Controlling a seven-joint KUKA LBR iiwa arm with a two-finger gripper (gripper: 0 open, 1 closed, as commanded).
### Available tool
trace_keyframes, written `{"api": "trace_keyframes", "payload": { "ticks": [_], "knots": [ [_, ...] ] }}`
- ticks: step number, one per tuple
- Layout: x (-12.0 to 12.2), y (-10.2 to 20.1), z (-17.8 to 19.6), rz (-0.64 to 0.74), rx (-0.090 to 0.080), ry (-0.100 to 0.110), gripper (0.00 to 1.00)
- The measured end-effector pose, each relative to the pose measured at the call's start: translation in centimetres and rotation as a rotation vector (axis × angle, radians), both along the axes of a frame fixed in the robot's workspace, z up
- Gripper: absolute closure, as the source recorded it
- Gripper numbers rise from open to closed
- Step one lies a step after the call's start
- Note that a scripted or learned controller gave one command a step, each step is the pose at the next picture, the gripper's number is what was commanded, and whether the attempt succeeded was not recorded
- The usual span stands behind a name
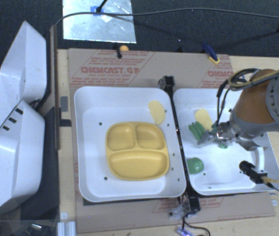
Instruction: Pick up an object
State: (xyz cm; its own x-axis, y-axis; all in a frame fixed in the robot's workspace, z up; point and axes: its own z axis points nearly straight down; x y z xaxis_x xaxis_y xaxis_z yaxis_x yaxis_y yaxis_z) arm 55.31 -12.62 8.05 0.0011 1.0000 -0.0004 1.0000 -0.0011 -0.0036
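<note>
Over the right bin (pixel 228 183) the gripper (pixel 213 136) sits low, just beside a dark green ridged piece (pixel 196 131); whether its jaws are spread or closed cannot be told. A pale yellow piece (pixel 202 117) lies just behind, a round green object (pixel 195 165) nearer the front. Left bin (pixel 92 132): a yellow divided tray (pixel 137 150), with a pale yellow slice (pixel 157 111) at its far corner.
</note>
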Motion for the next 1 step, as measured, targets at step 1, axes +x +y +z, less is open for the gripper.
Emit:
{"api": "trace_keyframes", "payload": {
  "ticks": [1],
  "knots": [
    [7.87, 3.50, 2.79, 0.006, 0.000, -0.009, 0.00]
  ]
}}
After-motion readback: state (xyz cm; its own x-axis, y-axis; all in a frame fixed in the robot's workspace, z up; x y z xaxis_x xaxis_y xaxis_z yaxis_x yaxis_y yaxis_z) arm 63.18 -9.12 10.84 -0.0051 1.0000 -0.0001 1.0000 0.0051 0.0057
